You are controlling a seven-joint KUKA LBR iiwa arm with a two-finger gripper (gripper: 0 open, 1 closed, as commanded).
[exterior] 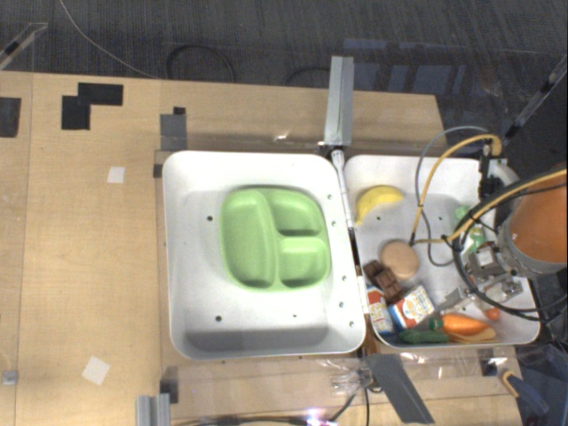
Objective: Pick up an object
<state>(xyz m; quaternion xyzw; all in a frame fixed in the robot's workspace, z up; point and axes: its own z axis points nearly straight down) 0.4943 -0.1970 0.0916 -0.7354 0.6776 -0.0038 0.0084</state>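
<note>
Your task is to pick up any one thing, and all the small things sit in the right-hand shallow white bin (444,171). The closest to the arm is the orange carrot-shaped toy (468,326), lying flat by the bin's near right corner. It looks like light, hard, smooth plastic, so it could slip. Take it across its thick middle, not the thin tip.

Just beside it lies a green pepper-like toy (422,335), and next to that a small red and white carton (412,308). The carton has flat sides, so it may be the easiest one to pinch. A dark brown block (384,279) and a round tan bun-like toy (400,258) sit close together further in; the bun is round and may roll away. A yellow banana-shaped toy (378,200) lies apart, near the bin's far left corner. A small green thing (467,224) sits half hidden behind the cables.

The pincer (486,280) hangs low over the right side of this bin, near the carrot, under a mess of yellow and black cables (426,193). You cannot tell how wide it is, and nothing can be seen held in it.

The left-hand white bin (191,247) holds a light green plastic tray with three sections (271,238). Both bins rest on the pale wooden desk (80,264).
</note>
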